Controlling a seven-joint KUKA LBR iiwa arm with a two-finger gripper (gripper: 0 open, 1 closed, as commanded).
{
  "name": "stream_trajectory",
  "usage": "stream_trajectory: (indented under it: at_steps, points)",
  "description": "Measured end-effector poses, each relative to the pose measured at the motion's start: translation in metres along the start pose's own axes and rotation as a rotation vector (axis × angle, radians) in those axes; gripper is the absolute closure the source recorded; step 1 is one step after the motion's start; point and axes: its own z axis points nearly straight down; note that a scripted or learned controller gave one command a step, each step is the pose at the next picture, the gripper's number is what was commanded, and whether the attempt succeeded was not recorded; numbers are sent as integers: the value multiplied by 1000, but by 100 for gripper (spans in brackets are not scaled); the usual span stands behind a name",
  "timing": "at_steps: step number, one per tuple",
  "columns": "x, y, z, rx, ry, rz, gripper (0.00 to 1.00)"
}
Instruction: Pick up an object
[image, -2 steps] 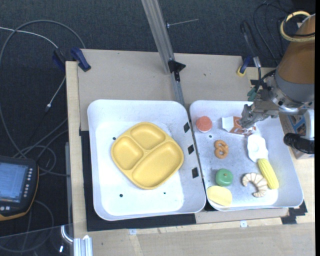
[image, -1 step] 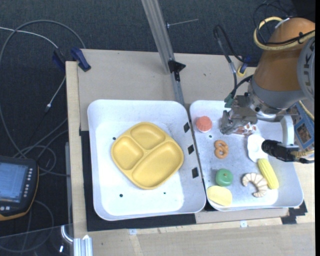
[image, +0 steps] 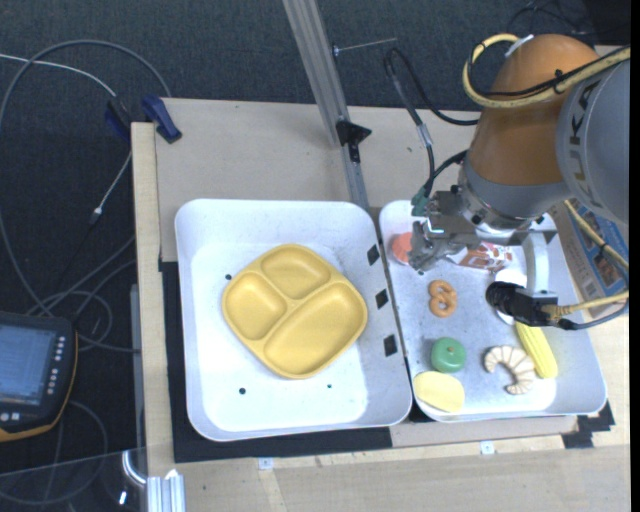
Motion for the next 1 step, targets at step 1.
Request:
stream_trajectory:
  at_steps: [1]
  points:
    - [55,-10,19,2,-1,0,100]
